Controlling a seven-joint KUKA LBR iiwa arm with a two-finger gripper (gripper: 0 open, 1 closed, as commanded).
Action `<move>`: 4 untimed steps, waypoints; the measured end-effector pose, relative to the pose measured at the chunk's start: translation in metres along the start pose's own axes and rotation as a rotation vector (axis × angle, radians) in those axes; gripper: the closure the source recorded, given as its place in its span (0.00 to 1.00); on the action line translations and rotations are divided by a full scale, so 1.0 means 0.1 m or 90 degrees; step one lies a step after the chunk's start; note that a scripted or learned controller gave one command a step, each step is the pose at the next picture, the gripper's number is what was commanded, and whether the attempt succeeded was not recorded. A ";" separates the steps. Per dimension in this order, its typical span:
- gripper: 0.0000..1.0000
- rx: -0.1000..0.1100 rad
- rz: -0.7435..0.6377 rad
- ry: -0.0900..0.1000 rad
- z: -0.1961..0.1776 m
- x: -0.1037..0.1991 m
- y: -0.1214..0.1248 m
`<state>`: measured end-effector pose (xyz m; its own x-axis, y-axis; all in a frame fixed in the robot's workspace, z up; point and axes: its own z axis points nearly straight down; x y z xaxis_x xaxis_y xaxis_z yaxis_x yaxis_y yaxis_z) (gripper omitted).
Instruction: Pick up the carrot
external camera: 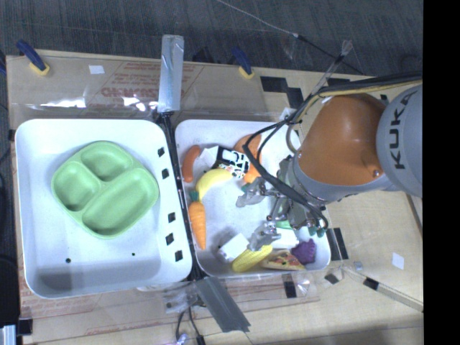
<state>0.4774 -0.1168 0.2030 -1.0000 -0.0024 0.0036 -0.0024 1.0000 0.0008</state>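
Reaching the carrot [197, 223] well means travelling toward nine o'clock from where the pincer [260, 214] hangs over the middle of the right bin [215, 131], then descending with the jaws straddling its narrow width. How wide the pincer stands I cannot tell, and nothing shows between its fingers. The carrot lies lengthwise just beside the bin's left wall, leaving little room there; a yellow banana [208, 181] crowds it at one o'clock.

The carrot [198, 223] lies along the right bin's [215, 268] left wall; the divided plate [105, 187] sits in the left bin [43, 264].
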 end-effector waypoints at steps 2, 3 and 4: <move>1.00 0.001 -0.004 -0.004 1.01 -0.89 -0.20; 0.00 0.001 -0.004 -0.004 1.01 -0.89 -0.19; 0.00 0.000 0.079 -0.004 1.09 -1.34 -0.29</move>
<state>0.6110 -0.1453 0.0932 -0.9926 0.1217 -0.0021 0.1217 0.9926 0.0000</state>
